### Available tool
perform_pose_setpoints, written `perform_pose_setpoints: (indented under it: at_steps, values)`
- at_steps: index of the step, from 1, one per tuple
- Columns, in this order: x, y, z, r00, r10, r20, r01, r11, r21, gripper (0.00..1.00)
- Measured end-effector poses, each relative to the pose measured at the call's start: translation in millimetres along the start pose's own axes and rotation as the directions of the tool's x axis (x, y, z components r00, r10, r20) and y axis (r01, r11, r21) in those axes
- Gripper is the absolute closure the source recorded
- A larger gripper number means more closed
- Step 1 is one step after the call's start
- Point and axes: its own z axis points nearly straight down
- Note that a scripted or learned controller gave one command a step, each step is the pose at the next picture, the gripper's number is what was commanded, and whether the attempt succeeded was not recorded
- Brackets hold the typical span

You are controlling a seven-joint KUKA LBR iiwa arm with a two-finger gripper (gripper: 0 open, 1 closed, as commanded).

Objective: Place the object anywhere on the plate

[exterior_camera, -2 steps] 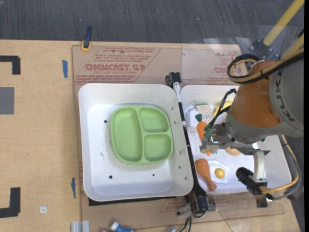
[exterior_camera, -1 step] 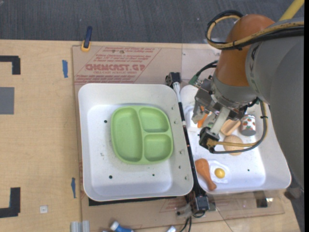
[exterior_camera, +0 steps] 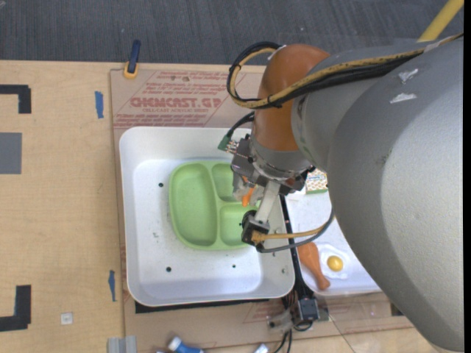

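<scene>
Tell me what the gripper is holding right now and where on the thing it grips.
Cannot be told. The gripper sits over the green plate with something orange at its tip, but the wrist hides whether anything is gripped.

1. The plate [exterior_camera: 193, 204] is showing a pale lime green, plain and unpatterned.
2. The left bin [exterior_camera: 143, 219] is showing white, dotted with a few small dark specks.
3. The arm [exterior_camera: 383, 168] is showing grey, with its band [exterior_camera: 283, 98] glowing orange.
4. The cardboard sheet [exterior_camera: 173, 98] is showing tan with red print.
5. The toy fried egg [exterior_camera: 335, 263] is showing white with a yellow yolk.
</scene>
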Motion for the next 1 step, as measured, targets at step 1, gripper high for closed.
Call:
perform_pose_setpoints:
  at_steps: [1]
  values:
    - [-2.0, 2.6, -2.7, 1.0, 0.005, -0.001, -0.005, 1.0, -0.005, 0.0]
